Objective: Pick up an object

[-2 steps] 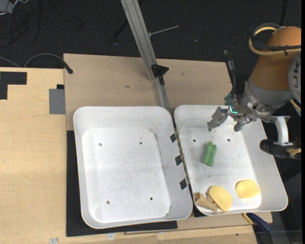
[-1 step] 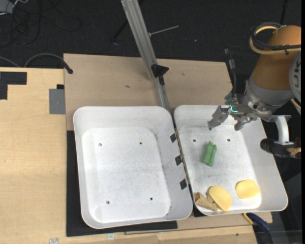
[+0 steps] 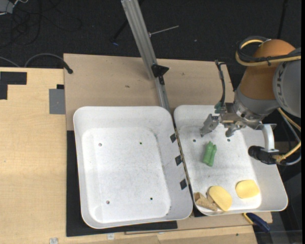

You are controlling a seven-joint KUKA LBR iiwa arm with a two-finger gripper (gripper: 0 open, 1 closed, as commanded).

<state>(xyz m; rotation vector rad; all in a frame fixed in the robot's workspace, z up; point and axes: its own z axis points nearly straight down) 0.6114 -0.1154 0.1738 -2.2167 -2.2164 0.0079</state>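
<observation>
Your claw [image 3: 219, 128] hangs over the far part of the right bin [image 3: 274, 200] with its two fingers [image 3: 209, 125] spread apart and nothing between them. It touches no object that you can see. Just nearer the camera from it lies a small green object [image 3: 209, 154], lengthwise on the bin floor and clear of the fingers. Farther toward the bin's near edge you have two yellow objects, one oval [image 3: 220, 197] and one rounder [image 3: 247, 189], set close together, and a small tan piece [image 3: 204, 202] touching the oval one in the near left corner. The left bin [image 3: 84, 136] sits beside it on the tabletop [image 3: 25, 151], their rims meeting.
</observation>
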